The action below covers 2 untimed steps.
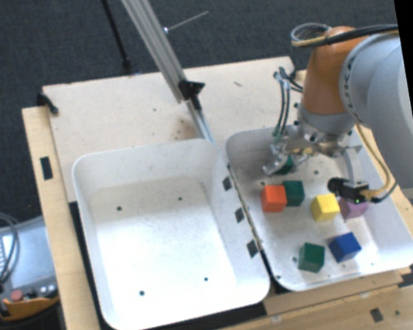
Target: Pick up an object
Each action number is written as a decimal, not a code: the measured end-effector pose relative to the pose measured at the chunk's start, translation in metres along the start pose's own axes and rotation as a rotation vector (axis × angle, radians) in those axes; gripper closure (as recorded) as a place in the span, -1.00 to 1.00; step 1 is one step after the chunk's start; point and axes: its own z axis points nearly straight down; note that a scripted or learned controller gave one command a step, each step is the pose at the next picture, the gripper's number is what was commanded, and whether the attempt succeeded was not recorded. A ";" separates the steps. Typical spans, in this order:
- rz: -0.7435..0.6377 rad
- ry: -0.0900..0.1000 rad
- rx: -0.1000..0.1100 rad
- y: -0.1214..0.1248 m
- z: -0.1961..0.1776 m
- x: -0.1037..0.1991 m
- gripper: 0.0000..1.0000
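While we look down on the bench (141, 101), these are our notes:
Bins: we see two white bins side by side, the left bin (162, 230) and the right bin (385, 248), their inner walls touching
Task's things: we count six blocks, all in the right bin
Orange cube (273, 198): it sits near the bin's left wall, touching a dark green cube (294, 192) on its right
Yellow cube (325, 207): it lies right of that pair, just beside a purple block (354, 208) that a black part of the arm partly covers
Front pair: a green cube (311, 257) and a blue cube (345, 246) sit near the bin's front wall, close together
Long axis: we find none, since the blocks look cubic; each is turned a little off the bin's walls
Arm (358, 88): we see it reach in from the right over the bin's far right corner, the orange band above the wrist, cables looping beside it
Gripper (282, 157): it is low over the far part of the right bin, above and behind the orange and dark green cubes
Gripper state: we cannot tell whether it is spread or pressed together, and we see no block between its parts
Mast: a metal rail (160, 50) rises at a slant from behind the bins
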 end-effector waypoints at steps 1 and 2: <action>-0.004 0.001 0.000 0.001 -0.044 -0.004 1.00; -0.010 0.000 -0.003 0.009 -0.105 0.000 1.00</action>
